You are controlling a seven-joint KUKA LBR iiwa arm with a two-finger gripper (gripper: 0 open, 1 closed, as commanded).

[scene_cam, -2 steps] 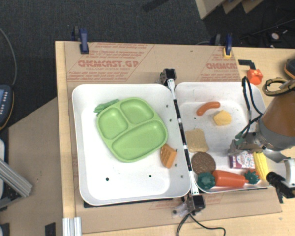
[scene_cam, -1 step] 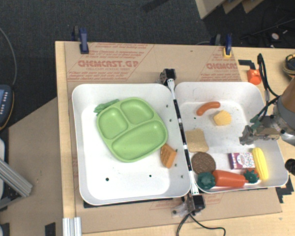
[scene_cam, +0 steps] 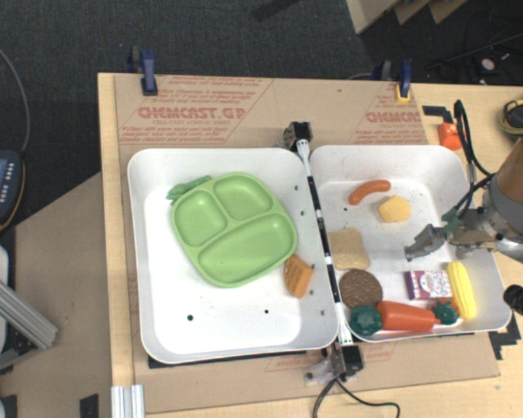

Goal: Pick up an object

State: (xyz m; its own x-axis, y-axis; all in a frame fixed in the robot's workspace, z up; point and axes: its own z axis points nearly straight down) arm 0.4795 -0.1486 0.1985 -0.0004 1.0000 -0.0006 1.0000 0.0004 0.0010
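Where end effector (scene_cam: 424,240) hovers, purple packet (scene_cam: 428,284) just below

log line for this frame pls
task: pick up an object | gripper: over right bin, nothing held | nearest: purple packet, corn | green plate: left bin

Arm (scene_cam: 516,200) cut off (right edge)
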